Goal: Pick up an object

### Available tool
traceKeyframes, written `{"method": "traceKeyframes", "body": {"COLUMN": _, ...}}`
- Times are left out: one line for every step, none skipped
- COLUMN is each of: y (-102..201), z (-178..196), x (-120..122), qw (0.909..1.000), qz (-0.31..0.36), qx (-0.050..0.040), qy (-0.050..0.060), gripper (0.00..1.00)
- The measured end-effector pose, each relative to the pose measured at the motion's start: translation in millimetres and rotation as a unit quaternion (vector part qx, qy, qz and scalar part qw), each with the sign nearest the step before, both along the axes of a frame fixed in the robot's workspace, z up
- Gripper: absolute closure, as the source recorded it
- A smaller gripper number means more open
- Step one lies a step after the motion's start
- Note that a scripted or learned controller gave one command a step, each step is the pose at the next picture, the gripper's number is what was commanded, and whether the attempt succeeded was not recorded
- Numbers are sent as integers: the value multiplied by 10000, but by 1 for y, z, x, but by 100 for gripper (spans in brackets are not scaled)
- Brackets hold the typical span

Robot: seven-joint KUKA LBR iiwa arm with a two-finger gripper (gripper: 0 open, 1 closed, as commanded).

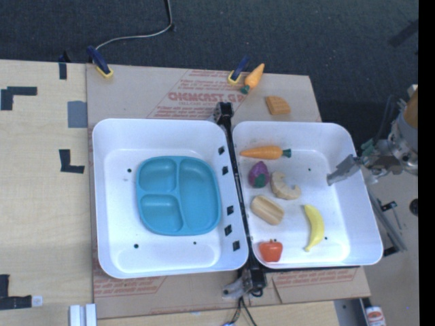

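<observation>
The right bin point(338, 132) holds several toy foods: an orange carrot point(262, 153) at the back, a purple piece point(257, 174), a beige chunk point(285, 186), a tan bread roll point(267, 210), a yellow banana point(313, 226) and a red tomato point(270, 250) at the front. My gripper point(341, 170) hangs over the bin's right side, up and to the right of the banana and apart from every item. Nothing shows in its grasp. The arm reaches in from the right edge.
The left bin point(112, 138) holds a blue divided plate point(179, 194). Behind the bins, on the cardboard, lie a small orange carrot toy point(254, 76) and an orange block point(277, 105). A blue-and-yellow clamp point(100, 61) sits at the back left.
</observation>
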State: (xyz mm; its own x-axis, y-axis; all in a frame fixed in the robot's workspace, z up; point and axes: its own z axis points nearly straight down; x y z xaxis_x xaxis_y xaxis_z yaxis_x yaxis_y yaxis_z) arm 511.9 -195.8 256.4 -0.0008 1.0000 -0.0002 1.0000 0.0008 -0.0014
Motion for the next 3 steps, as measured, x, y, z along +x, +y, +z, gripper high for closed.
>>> {"method": "traceKeyframes", "body": {"y": -3, "z": -112, "x": -12, "qw": 10000, "qz": -1, "qx": 7, "qy": 8, "gripper": 0}}
{"method": "traceKeyframes", "body": {"y": 31, "z": -170, "x": -18, "qw": 10000, "qz": -5, "qx": -4, "qy": -14, "gripper": 0}}
{"method": "traceKeyframes", "body": {"y": 30, "z": -160, "x": -17, "qw": 10000, "qz": -9, "qx": -16, "qy": -27, "gripper": 100}}
